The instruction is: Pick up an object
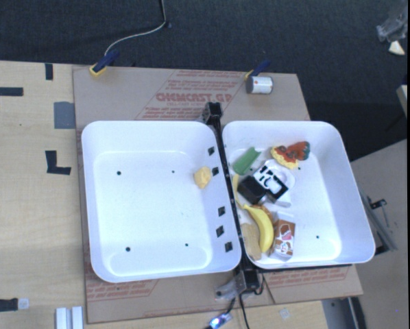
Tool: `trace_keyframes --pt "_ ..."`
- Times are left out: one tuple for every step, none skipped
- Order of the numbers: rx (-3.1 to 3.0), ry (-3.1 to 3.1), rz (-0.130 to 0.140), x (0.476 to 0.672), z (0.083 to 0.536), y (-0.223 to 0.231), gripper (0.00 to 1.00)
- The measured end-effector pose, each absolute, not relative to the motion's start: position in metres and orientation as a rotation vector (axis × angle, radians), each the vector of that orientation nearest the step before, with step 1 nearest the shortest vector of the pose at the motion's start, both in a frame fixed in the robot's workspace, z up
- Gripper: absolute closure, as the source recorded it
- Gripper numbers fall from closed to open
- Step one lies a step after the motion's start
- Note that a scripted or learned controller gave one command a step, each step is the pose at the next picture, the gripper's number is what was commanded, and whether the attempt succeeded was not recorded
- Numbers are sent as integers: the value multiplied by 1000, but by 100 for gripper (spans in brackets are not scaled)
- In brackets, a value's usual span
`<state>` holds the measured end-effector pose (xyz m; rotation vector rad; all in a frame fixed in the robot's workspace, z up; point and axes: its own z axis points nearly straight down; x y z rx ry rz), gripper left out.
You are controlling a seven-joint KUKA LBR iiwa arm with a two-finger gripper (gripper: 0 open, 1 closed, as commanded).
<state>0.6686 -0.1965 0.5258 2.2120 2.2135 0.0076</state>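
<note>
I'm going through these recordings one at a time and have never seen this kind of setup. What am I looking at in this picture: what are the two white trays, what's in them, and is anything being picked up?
This is one fixed camera above a workbench, looking down at a slant. A robot arm works here, reaching in from the right, and its job is to pick up an object.

The two white trays are shallow bins set side by side on a brown board. The left bin has one small yellow item near its right wall. The right bin holds a cluster along its left side: a banana, a green piece, a black and white box, a red and orange toy, and a small brown and white carton.

All of these lie loose in the bins.
</note>
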Motion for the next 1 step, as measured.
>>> trace_keyframes --pt "2223 2227 -3 606 489 -164 100"
